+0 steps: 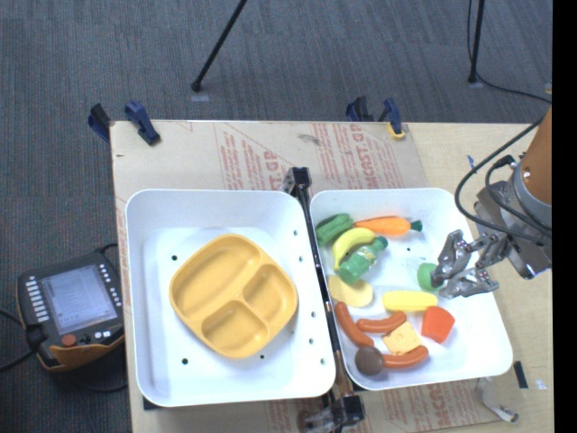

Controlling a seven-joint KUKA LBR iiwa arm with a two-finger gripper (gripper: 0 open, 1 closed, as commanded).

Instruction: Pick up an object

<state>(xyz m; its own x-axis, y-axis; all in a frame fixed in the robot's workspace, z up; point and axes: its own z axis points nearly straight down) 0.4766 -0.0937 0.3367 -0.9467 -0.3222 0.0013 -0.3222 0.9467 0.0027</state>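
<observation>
My gripper [444, 278] reaches in from the right, low over the right side of the right bin [469, 354], with its fingers spread open. A small green round piece [425, 276] lies just left of the fingertips, touching or nearly touching them; nothing shows between the fingers. Below it lie a yellow piece [408, 300] and a red-orange piece [437, 324]. Further left are a green bottle [362, 260], a banana [352, 240], a carrot [388, 226], a cucumber [332, 226], two sausages [368, 323], a cheese wedge [403, 338] and a brown ball [368, 361].
The left bin [149, 242] holds a yellow divided plate [234, 294]. A black divider clamp [299, 180] sits between the bins. A teach pendant [68, 309] lies off the bench to the left. Blue clamps [140, 120] grip the bench's back edge.
</observation>
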